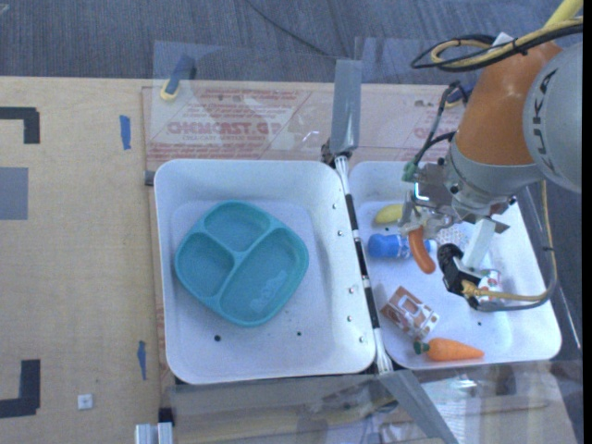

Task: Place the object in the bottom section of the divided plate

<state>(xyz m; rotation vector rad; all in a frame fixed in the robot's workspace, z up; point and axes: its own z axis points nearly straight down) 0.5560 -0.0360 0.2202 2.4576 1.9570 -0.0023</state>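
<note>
A teal divided plate (242,262) lies in the left bin (190,345), with two small sections at its upper left and one large section at its lower right. All three sections are bare. My gripper (421,222) hangs low over the upper part of the right bin (529,326). Directly under it lies an orange sausage-shaped toy (423,252), next to a blue toy (387,246) and a yellow toy (388,215). The wrist hides whether the gripper touches the orange toy.
Lower in the right bin lie a small brown and white box (410,312) and an orange carrot toy (453,349). A ridge with bolts (356,248) divides the two bins. The arm covers the right bin's upper right.
</note>
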